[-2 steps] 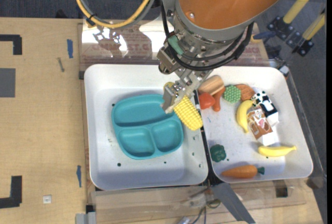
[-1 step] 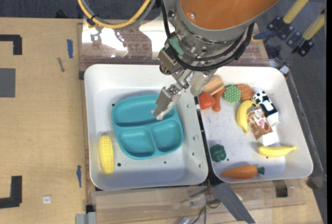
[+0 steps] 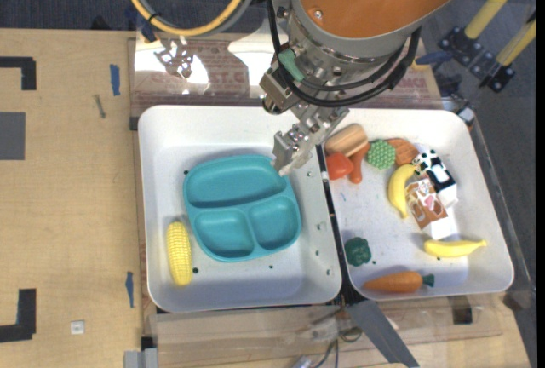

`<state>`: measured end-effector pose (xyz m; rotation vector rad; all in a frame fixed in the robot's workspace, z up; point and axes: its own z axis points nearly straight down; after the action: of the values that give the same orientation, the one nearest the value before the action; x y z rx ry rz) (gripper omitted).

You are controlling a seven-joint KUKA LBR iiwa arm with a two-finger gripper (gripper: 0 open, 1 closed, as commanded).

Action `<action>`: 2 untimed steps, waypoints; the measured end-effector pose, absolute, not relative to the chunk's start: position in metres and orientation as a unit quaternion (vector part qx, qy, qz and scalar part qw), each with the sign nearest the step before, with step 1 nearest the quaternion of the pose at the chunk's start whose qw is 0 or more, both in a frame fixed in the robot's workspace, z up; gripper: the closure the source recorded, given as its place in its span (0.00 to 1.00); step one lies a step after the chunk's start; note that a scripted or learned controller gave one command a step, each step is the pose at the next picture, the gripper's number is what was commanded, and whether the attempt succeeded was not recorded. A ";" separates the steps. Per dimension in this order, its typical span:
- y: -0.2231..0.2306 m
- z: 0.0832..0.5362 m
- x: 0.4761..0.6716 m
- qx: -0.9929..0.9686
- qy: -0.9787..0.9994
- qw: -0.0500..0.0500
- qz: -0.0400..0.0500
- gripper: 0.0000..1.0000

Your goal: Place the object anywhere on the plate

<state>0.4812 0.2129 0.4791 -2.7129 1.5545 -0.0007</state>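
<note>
my arm reaches down from twelve o'clock, end effector (image 3: 292,150) over the teal plate's (image 3: 243,209) one o'clock rim; i cannot tell its opening.

Single overhead camera, slanted down over both bins (image 3: 162,187).
</note>
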 end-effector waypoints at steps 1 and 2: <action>0.190 0.485 0.480 -0.924 0.381 0.004 0.000 1.00; 0.208 0.484 0.495 -0.982 0.190 0.003 0.000 1.00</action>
<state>0.4948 0.2079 0.4844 -3.0778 0.5947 -0.0002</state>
